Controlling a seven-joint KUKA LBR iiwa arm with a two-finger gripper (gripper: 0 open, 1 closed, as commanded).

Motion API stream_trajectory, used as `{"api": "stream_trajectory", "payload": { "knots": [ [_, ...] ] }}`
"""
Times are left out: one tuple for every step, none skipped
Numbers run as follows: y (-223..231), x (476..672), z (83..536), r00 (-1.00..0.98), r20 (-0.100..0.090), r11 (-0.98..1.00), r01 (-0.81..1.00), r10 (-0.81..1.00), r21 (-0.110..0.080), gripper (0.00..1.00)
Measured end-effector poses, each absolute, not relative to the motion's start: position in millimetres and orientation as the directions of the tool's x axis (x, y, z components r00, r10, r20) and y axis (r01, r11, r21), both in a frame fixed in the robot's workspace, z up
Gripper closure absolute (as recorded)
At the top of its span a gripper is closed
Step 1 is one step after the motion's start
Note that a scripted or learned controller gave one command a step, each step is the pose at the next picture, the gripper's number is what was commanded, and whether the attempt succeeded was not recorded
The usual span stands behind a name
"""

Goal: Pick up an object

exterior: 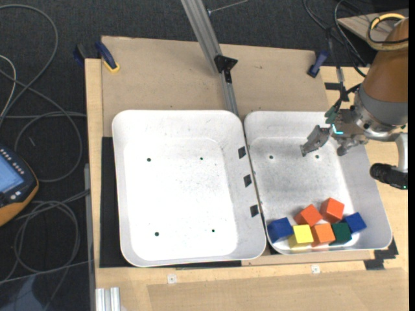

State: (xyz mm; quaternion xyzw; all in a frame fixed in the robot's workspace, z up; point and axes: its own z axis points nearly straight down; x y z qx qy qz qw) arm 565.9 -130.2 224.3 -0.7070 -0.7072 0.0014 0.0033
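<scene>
Several small cubes lie bunched in the near corner of the right bin [285, 173]: a blue cube [279, 228], a yellow cube [303, 234], three orange cubes [310, 214] [323, 234] [334, 208], a green cube [341, 230] and a second blue cube [355, 222]. My gripper [323, 149] hangs over the far part of the right bin, well behind the cubes. Its fingers are spread open with nothing between them.
The left bin [130, 173] lies beside the right one, with black clips [247, 180] along their shared edge. A slanted metal rail [207, 37] crosses the bench behind the bins. Blue clamps [107, 56] [317, 63] hold the back corners.
</scene>
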Motion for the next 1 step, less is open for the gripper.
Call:
{"api": "stream_trajectory", "payload": {
  "knots": [
    [-130.4, 566.5, 226.7, 0.000, 0.002, 0.000, 1.000, 1.000, -0.002, 0.00]
  ]
}}
